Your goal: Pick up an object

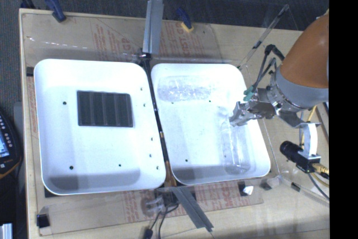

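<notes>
Camera view | dark ribbed rectangular block [105, 108], flat in left bin [50, 73] | gripper [240, 115] grip unclear

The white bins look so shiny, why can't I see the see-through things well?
In the camera view, bright light washes out the right bin, so the clear bag and clear bottle blend in; the dark grid in the left bin stays sharp.

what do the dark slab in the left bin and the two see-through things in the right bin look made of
Dark slab: matte, ribbed, probably rubber or plastic. Upper clear item: crinkly glints suggest thin clear plastic. Clear item by the right wall: smooth, tube-like, transparent plastic or glass; hard to tell.
</notes>
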You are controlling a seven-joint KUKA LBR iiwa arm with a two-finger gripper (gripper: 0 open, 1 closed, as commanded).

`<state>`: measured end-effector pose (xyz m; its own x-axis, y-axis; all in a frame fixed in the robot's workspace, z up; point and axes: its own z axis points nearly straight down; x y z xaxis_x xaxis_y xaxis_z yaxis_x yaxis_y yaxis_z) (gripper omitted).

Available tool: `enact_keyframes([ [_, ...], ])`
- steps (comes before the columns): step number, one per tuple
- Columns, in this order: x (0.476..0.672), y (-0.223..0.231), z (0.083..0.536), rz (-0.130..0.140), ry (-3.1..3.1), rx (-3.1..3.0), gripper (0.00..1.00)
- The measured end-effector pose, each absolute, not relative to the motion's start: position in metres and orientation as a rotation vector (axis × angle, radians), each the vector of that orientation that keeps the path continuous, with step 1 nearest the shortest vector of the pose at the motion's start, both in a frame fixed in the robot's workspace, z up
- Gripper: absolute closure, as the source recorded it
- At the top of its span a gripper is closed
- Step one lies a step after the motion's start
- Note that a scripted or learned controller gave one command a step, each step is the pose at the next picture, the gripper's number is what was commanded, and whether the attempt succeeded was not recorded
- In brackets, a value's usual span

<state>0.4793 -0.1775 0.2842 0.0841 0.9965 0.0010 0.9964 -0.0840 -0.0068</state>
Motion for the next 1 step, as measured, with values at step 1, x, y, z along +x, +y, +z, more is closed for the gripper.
enact_keyframes([
  [1,0.48,-0.1769,0.2938,0.007,-2.13,-2.3,1.0],
])
